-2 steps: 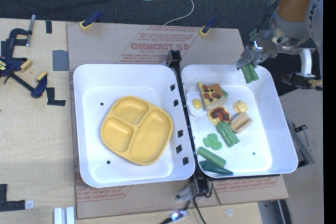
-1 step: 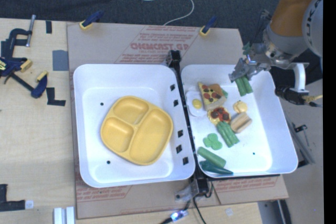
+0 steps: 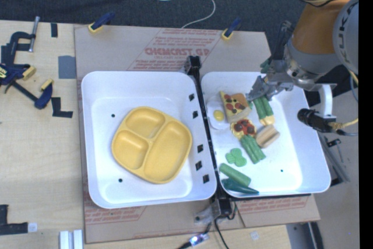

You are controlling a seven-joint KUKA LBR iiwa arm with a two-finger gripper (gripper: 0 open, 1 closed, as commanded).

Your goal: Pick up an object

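1. Left bin [image 3: 93, 125], centre-left of frame: yellow divided plate [image 3: 152, 143] lying flat, untouched.
2. Right bin [image 3: 309, 166]: toy food heaped at upper left of bin — pizza slice [image 3: 235, 104], fried egg [image 3: 217, 116], green pieces [image 3: 252, 148], bread roll [image 3: 268, 136]. Nothing lifted yet; pick not done.
3. Gripper [image 3: 260, 89], right of centre: low over heap, just beside pizza slice. Claw state: cannot tell.
4. Pieces packed touching; clean single grasp judged awkward.
5. Clamps [image 3: 17, 67] at far left, well apart.
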